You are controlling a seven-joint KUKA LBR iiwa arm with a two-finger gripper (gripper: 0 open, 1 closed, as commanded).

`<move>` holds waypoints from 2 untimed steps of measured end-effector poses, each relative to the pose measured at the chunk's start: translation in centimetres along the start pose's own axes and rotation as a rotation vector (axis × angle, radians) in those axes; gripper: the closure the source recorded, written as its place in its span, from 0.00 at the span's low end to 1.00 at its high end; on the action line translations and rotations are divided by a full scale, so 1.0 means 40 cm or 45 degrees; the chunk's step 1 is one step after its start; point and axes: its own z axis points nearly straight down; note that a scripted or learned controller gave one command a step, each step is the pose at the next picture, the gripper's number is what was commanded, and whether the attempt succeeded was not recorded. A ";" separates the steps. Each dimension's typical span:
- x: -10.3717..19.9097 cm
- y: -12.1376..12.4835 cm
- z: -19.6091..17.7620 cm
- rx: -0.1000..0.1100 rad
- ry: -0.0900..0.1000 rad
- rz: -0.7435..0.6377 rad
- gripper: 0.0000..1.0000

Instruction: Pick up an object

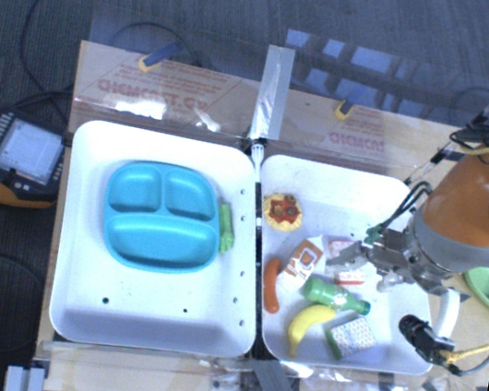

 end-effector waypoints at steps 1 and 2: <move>0.008 -0.056 0.210 -0.033 0.000 0.373 0.00; 0.047 0.119 0.210 -0.024 -0.006 0.072 0.00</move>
